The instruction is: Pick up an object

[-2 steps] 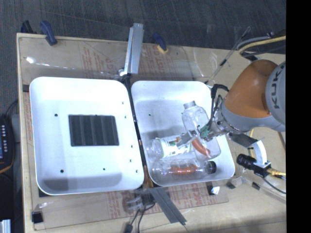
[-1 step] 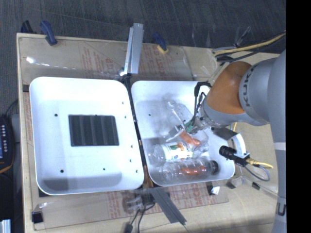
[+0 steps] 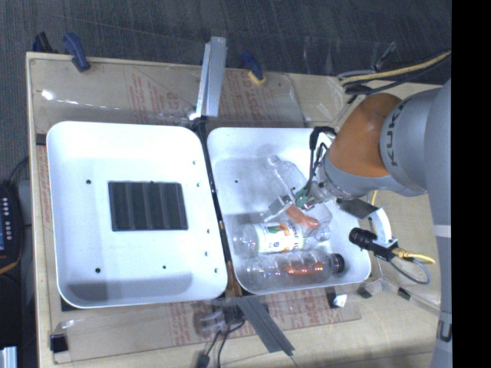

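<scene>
Clear plastic bottles lying on their sides, clustered in the right-hand bin's near half: one with a white-and-orange label (image 3: 278, 238); one along the near wall with copper-tinted contents and a dark cap (image 3: 295, 266); one bare, tilted, further back (image 3: 282, 173).

The arm (image 3: 399, 144) runs off the right edge and covers part of the right bin's (image 3: 238, 159) rim; the clear bottles (image 3: 288, 265) blur together.
</scene>
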Action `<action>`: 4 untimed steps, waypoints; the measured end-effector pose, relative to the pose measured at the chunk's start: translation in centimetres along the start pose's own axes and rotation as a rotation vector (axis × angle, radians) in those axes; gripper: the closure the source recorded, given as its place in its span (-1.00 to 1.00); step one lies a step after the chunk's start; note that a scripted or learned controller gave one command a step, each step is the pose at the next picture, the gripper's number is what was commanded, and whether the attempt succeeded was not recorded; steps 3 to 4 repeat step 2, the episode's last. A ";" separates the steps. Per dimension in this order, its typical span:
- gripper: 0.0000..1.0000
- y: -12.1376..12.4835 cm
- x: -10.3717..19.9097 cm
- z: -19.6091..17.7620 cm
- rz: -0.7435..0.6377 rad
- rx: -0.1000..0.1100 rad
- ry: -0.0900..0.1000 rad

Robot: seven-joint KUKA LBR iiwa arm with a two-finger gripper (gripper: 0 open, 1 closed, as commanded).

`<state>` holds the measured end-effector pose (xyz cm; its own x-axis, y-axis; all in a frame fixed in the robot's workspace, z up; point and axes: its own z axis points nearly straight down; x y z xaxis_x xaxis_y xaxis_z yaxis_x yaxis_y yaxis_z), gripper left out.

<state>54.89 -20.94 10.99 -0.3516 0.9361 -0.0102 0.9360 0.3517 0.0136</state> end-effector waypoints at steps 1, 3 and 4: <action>1.00 4.2 2.5 -9.0 -0.059 0.015 0.011; 1.00 4.2 0.9 -10.2 -0.108 0.015 0.011; 1.00 4.2 0.9 -10.2 -0.108 0.015 0.011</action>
